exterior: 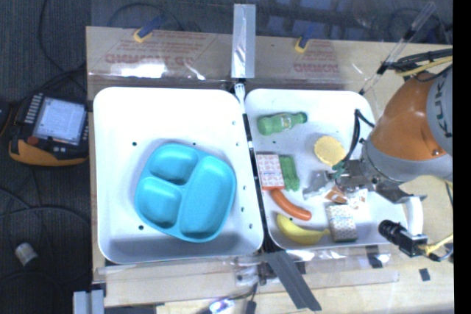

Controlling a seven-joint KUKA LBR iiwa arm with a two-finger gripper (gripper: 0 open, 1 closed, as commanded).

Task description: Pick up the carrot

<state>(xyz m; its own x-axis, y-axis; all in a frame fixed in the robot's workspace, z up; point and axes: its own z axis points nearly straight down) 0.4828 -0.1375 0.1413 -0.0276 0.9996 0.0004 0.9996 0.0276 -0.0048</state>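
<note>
A: Where does the carrot [290, 204] lie?

B: In the right bin [346, 101], near its front-left part, slanting from upper left down to lower right. A yellow banana [300, 230] lies just in front of it, and a green packet [290, 173] and a red-and-white carton [268, 170] sit just behind it.

A: And the jaws [331, 184]?

B: Low in the same bin, to the carrot's right, near it but apart from it. Whether they are spread or closed I cannot tell; they blur into clutter there.

A: How does the carrot look?

B: Short, orange-red, smooth, rounded at its lower end, lying flat on the white floor.

A: Anything else nearby?

B: A green bottle [280, 122] at the back, a yellow round piece [329, 151], a speckled block [342, 222]. The left bin [118, 114] on the worktop [331, 59] holds a blue divided tray [185, 191]
</note>
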